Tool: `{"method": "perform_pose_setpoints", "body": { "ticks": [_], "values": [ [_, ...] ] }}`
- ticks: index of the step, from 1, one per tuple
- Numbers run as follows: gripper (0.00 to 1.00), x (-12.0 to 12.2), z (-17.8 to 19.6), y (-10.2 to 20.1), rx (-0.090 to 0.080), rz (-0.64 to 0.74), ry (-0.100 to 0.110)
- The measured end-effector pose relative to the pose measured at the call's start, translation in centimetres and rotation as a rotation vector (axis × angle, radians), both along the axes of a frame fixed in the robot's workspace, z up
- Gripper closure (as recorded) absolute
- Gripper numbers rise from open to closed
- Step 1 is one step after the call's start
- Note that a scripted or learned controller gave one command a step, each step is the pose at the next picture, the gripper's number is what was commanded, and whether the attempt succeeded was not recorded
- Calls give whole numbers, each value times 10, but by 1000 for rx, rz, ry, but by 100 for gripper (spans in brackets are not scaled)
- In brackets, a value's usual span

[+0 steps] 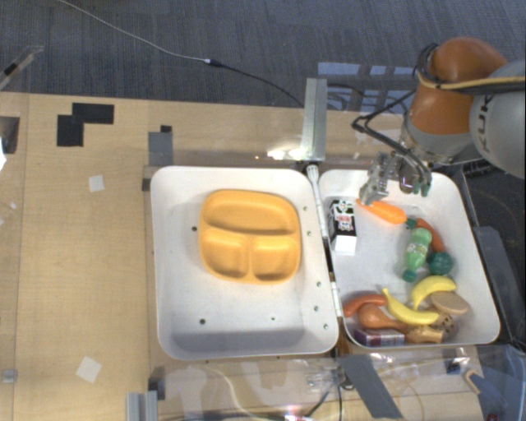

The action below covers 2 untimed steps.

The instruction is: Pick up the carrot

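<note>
Robotics laboratory test cell. A pale wooden worktop (74, 271) carries two white bins (177, 329) fixed by metal brackets (316, 115), with black marker patches (82, 122) and loose cables (246, 74). An industrial arm (460, 90) reaches in over dark carpet (205, 25).

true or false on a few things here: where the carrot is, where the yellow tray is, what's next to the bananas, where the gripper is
1. The carrot lies in the right bin. True.
2. The yellow divided tray sits in the right bin. False: it sits in the left bin.
3. The gripper hangs at the far side of the right bin, just by the carrot. True.
4. The bananas lie in the left bin beside the tray. False: they lie at the near end of the right bin.
5. The green bottle is in the same bin as the carrot. True.
6. The small black and white carton rests on the yellow tray. False: it is in the right bin, near the divider.
</note>
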<state>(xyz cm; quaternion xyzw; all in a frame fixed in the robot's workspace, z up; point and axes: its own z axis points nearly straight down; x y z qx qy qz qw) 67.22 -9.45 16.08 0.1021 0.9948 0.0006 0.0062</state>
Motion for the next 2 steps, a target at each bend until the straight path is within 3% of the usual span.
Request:
{"method": "perform_pose_setpoints", "body": {
  "ticks": [1, 2],
  "values": [
    [100, -96, -48, -7, 2, -233, 12],
    [100, -89, -31, -49, 2, -384, 7]
  ]
}}
